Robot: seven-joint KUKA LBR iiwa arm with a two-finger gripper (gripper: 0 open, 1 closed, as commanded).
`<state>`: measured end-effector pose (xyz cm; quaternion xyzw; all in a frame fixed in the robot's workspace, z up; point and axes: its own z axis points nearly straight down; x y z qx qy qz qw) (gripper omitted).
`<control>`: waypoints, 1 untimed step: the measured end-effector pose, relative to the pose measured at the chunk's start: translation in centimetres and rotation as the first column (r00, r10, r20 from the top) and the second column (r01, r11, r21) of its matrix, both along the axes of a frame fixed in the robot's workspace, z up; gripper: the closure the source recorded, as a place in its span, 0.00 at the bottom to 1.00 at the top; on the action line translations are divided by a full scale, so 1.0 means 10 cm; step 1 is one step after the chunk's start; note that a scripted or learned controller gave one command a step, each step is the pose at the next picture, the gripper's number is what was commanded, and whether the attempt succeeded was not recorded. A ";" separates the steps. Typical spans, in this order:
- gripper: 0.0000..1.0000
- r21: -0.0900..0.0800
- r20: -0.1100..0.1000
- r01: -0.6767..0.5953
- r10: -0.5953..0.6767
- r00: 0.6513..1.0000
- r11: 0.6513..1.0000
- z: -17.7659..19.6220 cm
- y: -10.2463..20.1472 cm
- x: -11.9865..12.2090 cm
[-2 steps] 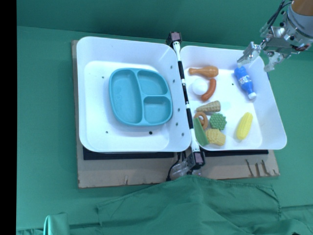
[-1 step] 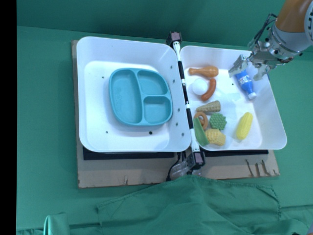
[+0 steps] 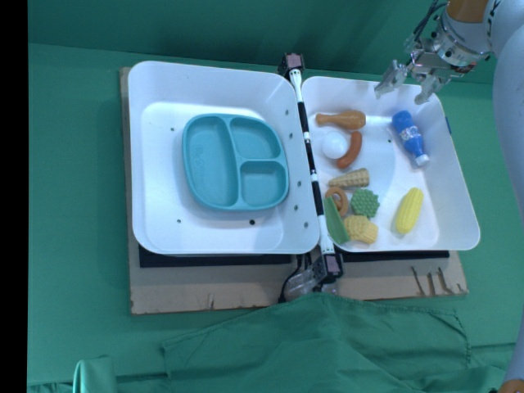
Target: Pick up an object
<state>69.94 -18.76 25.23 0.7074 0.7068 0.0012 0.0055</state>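
The gripper (image 3: 407, 79) is held with jaws spread and nothing between them, above the right bin's (image 3: 458, 188) far rim. The blue bottle (image 3: 408, 137) is found just below it (long axis slanting toward the camera).

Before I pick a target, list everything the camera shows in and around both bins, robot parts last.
Bins: 2, white, side by side on the bench.
Divided plate: 1, teal, left bin.
Bottle: 1, blue, right bin, upper right.
Drumstick: 1, brown, right bin, top.
Egg: 1, white, beside a sausage, orange-red.
Corn cob: 1, yellow, lower right.
Small food pieces: several, yellow, green and orange, lower left.
Cloth: 1, green, foreground.
Gripper: 1, grey, open above the right bin's far edge.
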 end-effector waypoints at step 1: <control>0.00 0.001 0.008 0.001 -0.001 1.000 1.000 1.11 0.07 -0.12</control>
